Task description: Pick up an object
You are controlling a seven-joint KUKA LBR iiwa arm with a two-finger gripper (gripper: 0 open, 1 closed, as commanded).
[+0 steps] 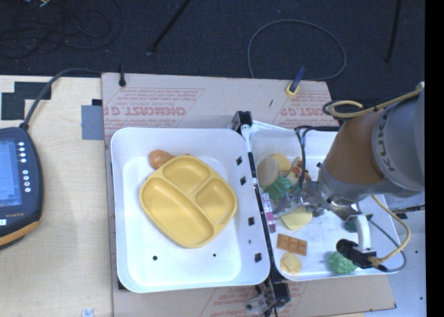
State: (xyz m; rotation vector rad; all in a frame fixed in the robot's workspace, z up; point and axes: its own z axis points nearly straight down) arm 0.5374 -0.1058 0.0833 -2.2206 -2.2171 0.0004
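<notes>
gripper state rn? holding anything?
Gripper: down in the right bin among the toy food; open or closed cannot be told, and no object is visibly held.

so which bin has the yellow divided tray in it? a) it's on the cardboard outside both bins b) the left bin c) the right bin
b: the yellow divided tray lies flat inside the left bin, while the small items such as the waffle piece are in the right bin.

Robotics lab bench, grey industrial arm [378,152] with orange band, two white bins [128,239] on taped cardboard sheets [173,104] left of the gripper, teach pendant [17,184] far left, loose cables [298,38] on dark carpet beyond
</notes>
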